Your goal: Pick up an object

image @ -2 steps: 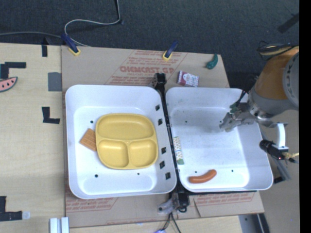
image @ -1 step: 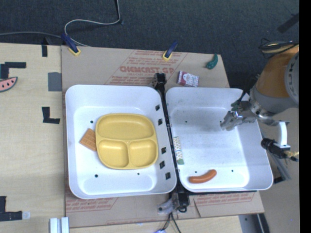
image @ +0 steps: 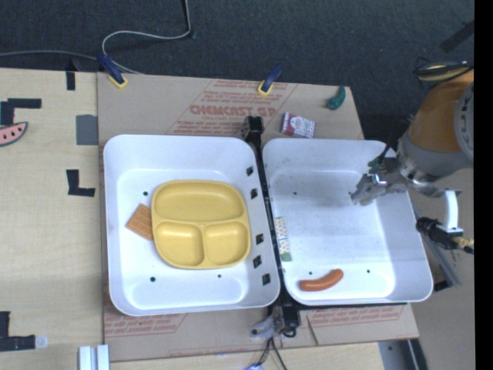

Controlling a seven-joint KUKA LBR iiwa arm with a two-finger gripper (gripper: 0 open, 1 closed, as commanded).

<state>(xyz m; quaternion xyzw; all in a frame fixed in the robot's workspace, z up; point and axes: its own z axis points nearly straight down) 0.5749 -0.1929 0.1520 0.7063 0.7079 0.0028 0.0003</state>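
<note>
The grey arm with its orange band (image: 441, 122) reaches in from three o'clock, and its metal hand (image: 363, 193) hangs over the upper right part of the right-hand shallow white plastic bin (image: 400, 280); whether the hand is spread or pressed together I cannot tell, and nothing shows between its tips. A small orange-red sausage-shaped toy (image: 320, 280) lies on that bin's floor toward six o'clock, well apart from the hand. In the left-hand shallow white bin (image: 127, 284) sits a yellow plastic plate with three compartments (image: 202, 223), and a tan cracker-like square (image: 140, 222) pokes out from under its nine o'clock edge. Both bins rest on a brown cardboard sheet (image: 223, 106) on the desk (image: 38, 230), and a small red-and-white packet (image: 297, 125) lies on the cardboard at twelve o'clock of the right bin.
</note>
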